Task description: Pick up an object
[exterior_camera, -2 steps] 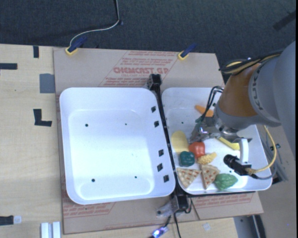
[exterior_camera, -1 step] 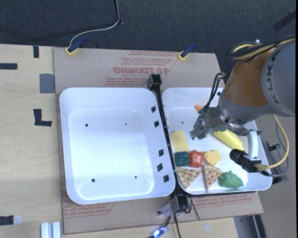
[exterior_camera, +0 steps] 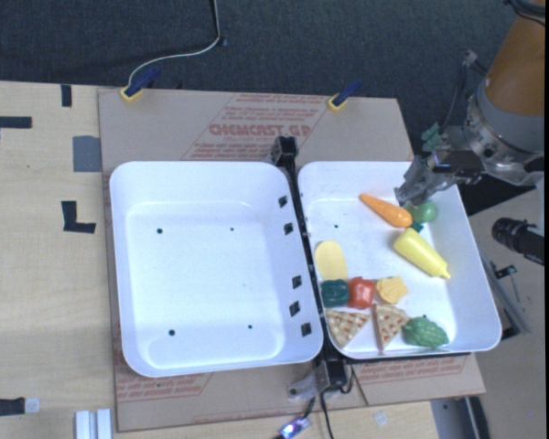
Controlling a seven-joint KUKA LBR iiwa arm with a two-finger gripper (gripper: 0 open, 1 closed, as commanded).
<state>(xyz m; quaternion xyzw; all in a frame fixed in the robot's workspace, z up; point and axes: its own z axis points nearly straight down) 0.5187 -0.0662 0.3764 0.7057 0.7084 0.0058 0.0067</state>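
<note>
Hand [exterior_camera: 414,193], grip state unclear, just above a small orange carrot [exterior_camera: 385,209] with green top.

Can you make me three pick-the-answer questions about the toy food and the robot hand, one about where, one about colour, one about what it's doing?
1. Which bin holds the toy food?
A. the left bin
B. the right bin
C. both bins

2. What colour is the carrot?
A. orange
B. blue
C. purple

3. Where is the gripper?
A. low over the carrot's thick end
B. high above the left bin
C. down on the pizza slices

Answers:
1 B: all the food lies in the right bin.
2 A: the carrot is orange, beside the yellow corn.
3 A: the gripper hangs at the carrot's thick end; the view does not show it holding anything.
</note>
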